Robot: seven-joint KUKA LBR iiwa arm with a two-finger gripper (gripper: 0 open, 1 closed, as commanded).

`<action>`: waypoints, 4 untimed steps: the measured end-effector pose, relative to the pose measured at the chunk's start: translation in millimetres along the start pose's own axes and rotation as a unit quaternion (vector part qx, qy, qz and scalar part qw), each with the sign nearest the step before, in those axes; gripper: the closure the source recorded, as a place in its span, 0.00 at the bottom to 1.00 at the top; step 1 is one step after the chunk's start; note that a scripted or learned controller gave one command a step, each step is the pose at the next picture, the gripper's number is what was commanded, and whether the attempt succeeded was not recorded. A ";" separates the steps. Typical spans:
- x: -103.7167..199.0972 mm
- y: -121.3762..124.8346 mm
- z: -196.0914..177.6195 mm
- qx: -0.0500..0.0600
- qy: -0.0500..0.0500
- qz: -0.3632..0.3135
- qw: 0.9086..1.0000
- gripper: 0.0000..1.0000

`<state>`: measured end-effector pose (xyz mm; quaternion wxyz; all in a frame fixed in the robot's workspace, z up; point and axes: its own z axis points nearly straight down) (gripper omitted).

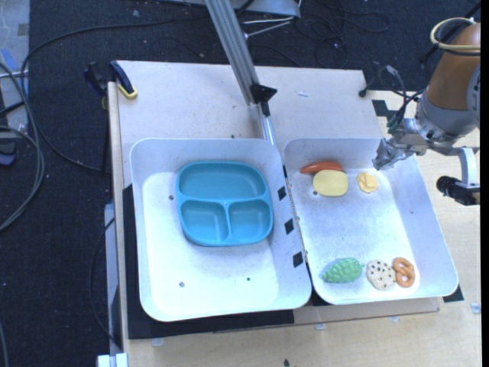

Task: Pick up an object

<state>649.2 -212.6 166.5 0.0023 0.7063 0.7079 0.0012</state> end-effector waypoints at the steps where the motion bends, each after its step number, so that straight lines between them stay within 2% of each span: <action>1: -6.4 -6.5 -53.8 0.000 0.000 0.001 1.000 1.00; 2: -5.9 -5.6 -50.4 0.001 0.000 0.000 1.000 1.00; 3: 51.1 -5.5 -60.1 0.002 0.001 -0.002 1.000 1.00; 4: 100.8 -9.1 -52.7 0.003 0.001 -0.002 1.000 1.00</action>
